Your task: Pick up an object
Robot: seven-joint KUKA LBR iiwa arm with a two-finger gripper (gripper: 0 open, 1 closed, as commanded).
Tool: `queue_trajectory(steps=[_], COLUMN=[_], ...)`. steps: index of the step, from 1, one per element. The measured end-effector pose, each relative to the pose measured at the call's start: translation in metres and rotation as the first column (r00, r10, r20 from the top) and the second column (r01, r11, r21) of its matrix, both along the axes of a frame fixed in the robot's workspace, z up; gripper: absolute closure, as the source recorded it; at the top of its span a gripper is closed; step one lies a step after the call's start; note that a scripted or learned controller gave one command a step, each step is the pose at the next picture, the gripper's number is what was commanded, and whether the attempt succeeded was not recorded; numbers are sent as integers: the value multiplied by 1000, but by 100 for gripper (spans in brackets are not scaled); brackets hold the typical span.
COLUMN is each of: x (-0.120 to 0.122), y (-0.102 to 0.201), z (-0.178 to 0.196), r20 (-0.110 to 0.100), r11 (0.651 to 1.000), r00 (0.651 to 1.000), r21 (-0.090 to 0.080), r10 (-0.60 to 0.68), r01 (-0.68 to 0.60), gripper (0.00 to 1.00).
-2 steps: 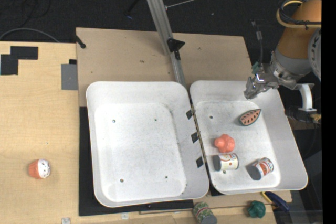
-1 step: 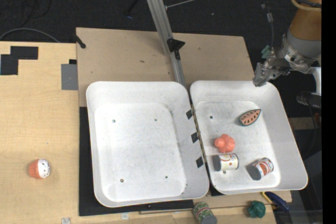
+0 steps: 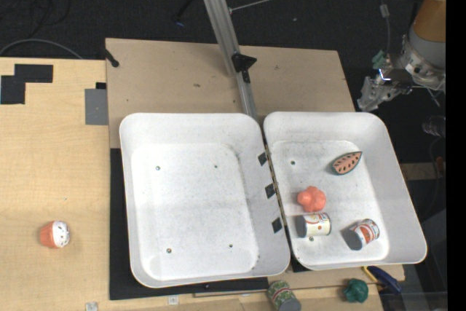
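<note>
The right bin holds several small objects: a watermelon-slice toy, a red-orange lumpy toy, a small white can with a yellow label lying on its side, and a red-and-white can also on its side. My gripper hangs beyond the right bin's far right corner, outside the bin and apart from all the objects. Nothing shows between its fingers.
The left bin lies beside the right one. An orange-and-white ball rests on the wooden bench at the left. A metal rail slants down to the bins' shared edge. A green toy and a can lie by the front edge.
</note>
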State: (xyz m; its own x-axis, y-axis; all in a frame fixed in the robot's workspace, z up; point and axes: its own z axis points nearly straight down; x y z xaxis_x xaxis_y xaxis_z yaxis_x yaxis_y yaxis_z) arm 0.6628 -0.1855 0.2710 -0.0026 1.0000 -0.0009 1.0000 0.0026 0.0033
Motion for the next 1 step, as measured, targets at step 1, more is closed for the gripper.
queue_trajectory(steps=[1], x=[-18], y=[42], z=[2], r20=[-6], r11=[1000], r00=[1000], r21=[3], r10=[1], r01=[-1], gripper=[100])
